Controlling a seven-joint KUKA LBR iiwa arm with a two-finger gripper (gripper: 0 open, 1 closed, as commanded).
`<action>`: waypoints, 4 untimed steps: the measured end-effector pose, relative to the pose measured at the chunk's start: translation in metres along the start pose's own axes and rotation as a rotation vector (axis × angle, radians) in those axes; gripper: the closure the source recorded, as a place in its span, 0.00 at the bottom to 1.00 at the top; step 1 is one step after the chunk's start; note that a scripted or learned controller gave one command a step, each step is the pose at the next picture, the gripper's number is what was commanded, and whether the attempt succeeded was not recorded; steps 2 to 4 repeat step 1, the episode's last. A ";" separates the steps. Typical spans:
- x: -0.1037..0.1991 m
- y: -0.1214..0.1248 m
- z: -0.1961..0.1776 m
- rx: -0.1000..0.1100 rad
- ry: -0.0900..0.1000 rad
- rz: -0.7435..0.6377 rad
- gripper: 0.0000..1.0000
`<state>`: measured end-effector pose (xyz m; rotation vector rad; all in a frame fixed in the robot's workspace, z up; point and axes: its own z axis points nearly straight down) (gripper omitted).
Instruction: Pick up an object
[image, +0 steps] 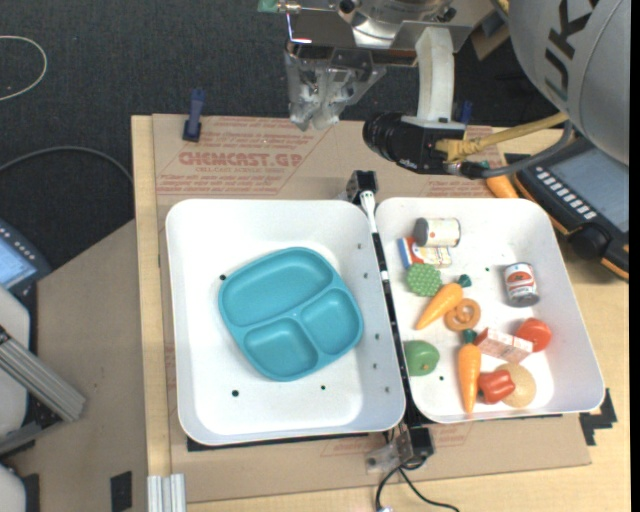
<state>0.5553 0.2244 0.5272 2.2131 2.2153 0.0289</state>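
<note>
Cable and clamp (405, 450) at the table's near edge, nearest the lens. Behind it, two white bins: left bin (190, 330) holds one teal divided tray (290, 312); right bin (560, 260) holds the loose toys. My gripper (318, 112) hangs high beyond the left bin's far rim, nothing between its fingers; open or closed, cannot tell. Targets lie toward the camera and to the view's right. Count: two carrots (440, 304), long axes slanted; two small cans (520, 283); one green apple (421, 357); assorted red pieces.
</note>
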 end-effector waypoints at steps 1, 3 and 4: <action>-0.052 0.041 -0.008 0.014 -0.007 0.007 1.00; -0.052 0.041 -0.008 0.014 -0.007 0.007 1.00; -0.052 0.041 -0.008 0.014 -0.007 0.007 1.00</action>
